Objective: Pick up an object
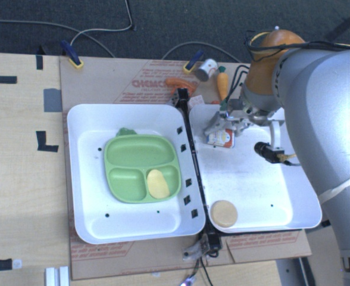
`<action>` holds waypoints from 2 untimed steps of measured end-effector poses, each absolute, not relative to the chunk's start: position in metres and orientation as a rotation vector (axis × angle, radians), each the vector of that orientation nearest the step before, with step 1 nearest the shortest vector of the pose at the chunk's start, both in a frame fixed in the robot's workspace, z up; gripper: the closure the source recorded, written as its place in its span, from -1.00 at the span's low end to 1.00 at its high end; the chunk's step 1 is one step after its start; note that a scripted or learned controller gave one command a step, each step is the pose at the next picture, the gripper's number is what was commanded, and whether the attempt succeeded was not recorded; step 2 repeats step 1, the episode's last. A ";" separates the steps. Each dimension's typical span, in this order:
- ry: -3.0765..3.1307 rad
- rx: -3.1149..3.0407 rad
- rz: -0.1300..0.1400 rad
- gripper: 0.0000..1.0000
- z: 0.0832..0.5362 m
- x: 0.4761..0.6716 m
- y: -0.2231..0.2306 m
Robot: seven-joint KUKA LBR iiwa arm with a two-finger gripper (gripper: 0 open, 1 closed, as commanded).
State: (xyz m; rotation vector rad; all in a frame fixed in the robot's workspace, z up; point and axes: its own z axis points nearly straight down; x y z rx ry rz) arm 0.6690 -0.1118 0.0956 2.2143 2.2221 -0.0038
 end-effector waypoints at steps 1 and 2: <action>2.224 2.216 0.004 1.00 0.186 0.639 -0.048; 2.224 2.216 0.004 1.00 0.186 0.639 -0.048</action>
